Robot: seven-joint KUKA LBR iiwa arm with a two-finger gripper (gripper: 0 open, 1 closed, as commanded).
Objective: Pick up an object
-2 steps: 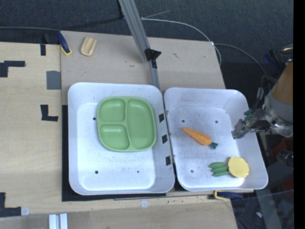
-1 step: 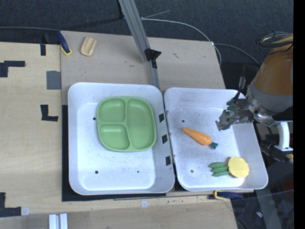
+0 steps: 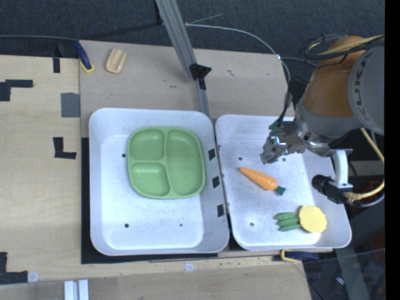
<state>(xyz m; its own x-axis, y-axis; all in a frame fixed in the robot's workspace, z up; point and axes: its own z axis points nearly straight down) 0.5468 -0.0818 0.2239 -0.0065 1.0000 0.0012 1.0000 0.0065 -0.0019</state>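
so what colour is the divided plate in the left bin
Light green, plain with no pattern; the divided plate shows clearly in the camera view, lying in the left bin.

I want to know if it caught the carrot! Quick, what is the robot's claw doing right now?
Gripper: hanging over the right bin, above the carrot, with nothing in it. Open or shut cannot be told.

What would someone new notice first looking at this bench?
Probably the pale green divided plastic plate, lying in the left white bin. Next, the orange toy carrot in the middle of the right white bin, with the arm's pincer hovering just above it and a yellow-and-green toy corn cob nearer the front.
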